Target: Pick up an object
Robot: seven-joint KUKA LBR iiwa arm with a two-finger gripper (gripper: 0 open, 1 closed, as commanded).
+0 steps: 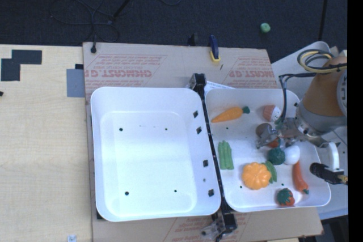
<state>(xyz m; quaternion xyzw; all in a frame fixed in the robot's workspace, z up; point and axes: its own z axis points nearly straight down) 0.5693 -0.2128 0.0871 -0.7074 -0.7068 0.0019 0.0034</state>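
Note:
The right bin (244,133) holds several toy foods. An orange carrot (229,114) lies near its far side, with a green pod (226,155) along the left wall. An orange pumpkin (256,175) sits toward the front. A red chili (299,178) and a red-and-green strawberry (285,196) lie at the front right. My gripper (267,134) is low in the bin's right half. It sits just above a dark green round piece (276,156) and a white ball (291,154). A salmon-coloured piece (268,112) lies just behind it. Nothing shows in its grasp.
The left bin (99,122) stands beside the right one, joined by a black clipped seam (205,139). Both rest on cardboard (142,68) with a blue clamp (214,48) at the back. A green ball (265,26) lies on the dark floor beyond.

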